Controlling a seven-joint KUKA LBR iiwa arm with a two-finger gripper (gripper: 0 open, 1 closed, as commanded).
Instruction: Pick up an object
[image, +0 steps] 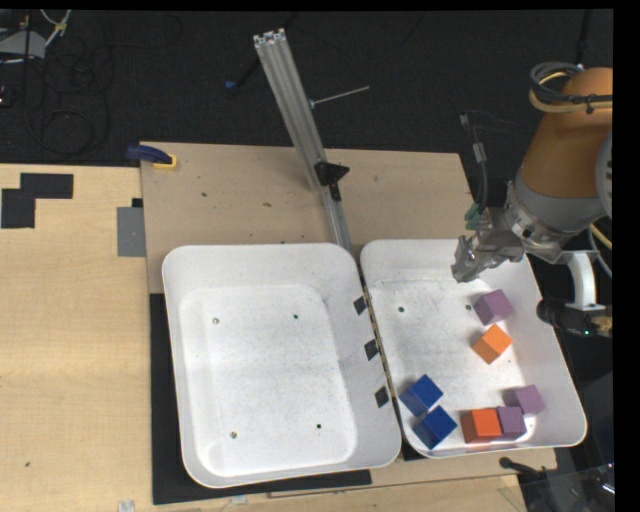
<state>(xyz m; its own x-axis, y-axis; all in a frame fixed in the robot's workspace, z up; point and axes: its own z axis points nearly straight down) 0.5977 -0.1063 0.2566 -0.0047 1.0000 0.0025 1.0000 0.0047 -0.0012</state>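
My gripper (468, 266) hangs over the far part of the right bin (430, 300), pointing down, with nothing visible between its fingers. A purple block (492, 306) lies just to its near right, and an orange block (491, 343) sits a little nearer than that. Two blue blocks (428, 409) rest by the bin's near left corner. Along the near edge lie a red-orange block (482, 424) and two more purple blocks (519, 410).
The left bin (265, 360) sits beside the right one, with black clips along the shared rim. A slanted aluminium bar (300, 130) rises behind the bins. The arm's orange band (565, 150) looms at the right.
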